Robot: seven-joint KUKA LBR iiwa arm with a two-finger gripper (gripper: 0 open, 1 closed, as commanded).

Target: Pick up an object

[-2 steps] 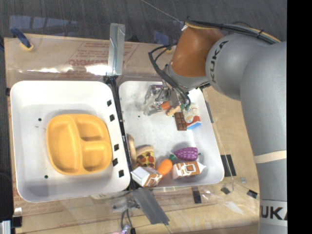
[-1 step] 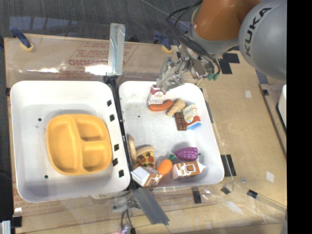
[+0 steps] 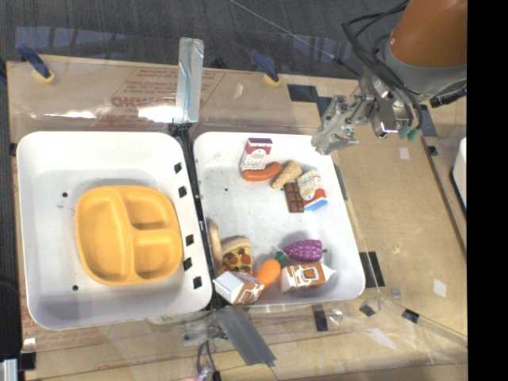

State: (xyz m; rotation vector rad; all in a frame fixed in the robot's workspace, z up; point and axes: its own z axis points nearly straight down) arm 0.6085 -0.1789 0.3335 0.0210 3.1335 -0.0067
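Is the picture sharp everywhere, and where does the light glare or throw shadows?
Camera view: the toys in the right bin look fairly sharp; the gripper and the orange band are soft, slightly blurred; glare whitens the plastic sheet above the left bin, whose lower wall is shaded.

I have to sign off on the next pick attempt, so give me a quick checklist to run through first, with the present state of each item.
1. Tool free of any object: ok, nothing shows between its tips.
2. Tool over the toy bin: not ok, it hangs at the upper right corner, at the rim's edge.
3. Targets in reach: ok, the sausage, chocolate bar and grapes lie in that bin.
4. Isolated target: cannot tell; the grapes look least crowded, the sausage touches its neighbours.
5. Yellow tray out of the way: ok, it sits in the left bin.
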